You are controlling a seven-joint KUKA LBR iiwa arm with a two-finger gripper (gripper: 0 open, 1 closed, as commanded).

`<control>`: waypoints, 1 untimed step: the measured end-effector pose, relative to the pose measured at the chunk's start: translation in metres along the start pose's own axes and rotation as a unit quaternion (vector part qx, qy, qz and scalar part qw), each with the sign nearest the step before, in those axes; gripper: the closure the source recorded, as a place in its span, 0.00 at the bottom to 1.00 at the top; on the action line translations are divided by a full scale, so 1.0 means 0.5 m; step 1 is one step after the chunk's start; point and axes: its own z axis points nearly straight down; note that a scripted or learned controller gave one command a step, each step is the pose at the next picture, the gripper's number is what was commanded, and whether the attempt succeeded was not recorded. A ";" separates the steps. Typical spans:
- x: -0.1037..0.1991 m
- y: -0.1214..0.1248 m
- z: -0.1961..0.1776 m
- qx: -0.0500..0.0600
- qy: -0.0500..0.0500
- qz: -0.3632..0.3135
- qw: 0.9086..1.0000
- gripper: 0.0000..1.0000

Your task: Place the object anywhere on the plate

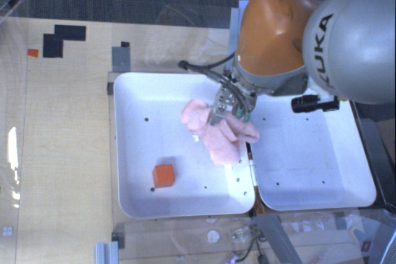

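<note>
Here a soft, crumpled pink cloth (216, 131) lies, seemingly under the gripper (224, 113).

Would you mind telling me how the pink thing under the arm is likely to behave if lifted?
The pink cloth lies crumpled in soft folds, so it probably droops rather than staying stiff. It looks thin, likely light. One edge drapes near the bin wall, so it may snag there.

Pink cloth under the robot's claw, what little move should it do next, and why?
Probably a small lift straight up to test the grip. The gripper sits right on the pink cloth in the left bin, but a real hold is unclear. The orange block lies apart.
</note>
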 end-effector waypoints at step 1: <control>0.028 0.100 0.010 -0.001 0.001 -0.172 0.985 1.00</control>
